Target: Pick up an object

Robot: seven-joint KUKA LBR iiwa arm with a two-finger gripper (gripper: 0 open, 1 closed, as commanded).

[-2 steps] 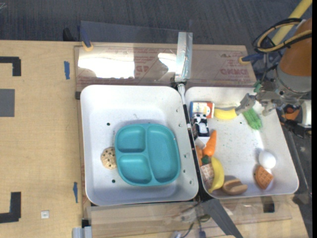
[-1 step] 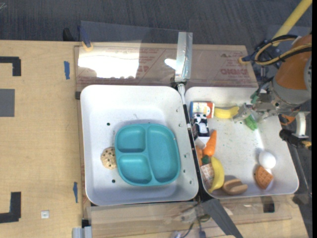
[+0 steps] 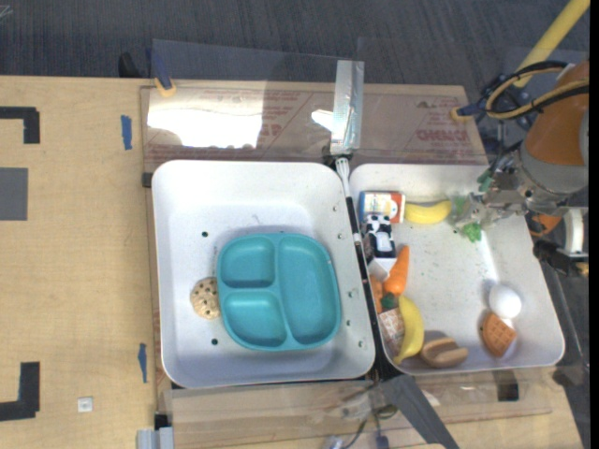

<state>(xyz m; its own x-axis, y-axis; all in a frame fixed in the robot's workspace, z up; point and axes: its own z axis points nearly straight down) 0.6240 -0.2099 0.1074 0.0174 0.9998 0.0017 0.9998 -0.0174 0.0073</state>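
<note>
Approach step: the hand [image 3: 471,215] is poised low over the right white bin [image 3: 552,344], near a small green plastic piece [image 3: 473,233] beside a yellow toy banana [image 3: 426,213]. Its finger state cannot be told. A descent and closure would be required next.

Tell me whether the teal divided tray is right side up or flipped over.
Right side up: the teal tray shows three recessed compartments facing the camera, lying flat in the left bin.

tray [image 3: 278,290] in left bin [image 3: 178,204], cookie [image 3: 205,297] beside
</note>
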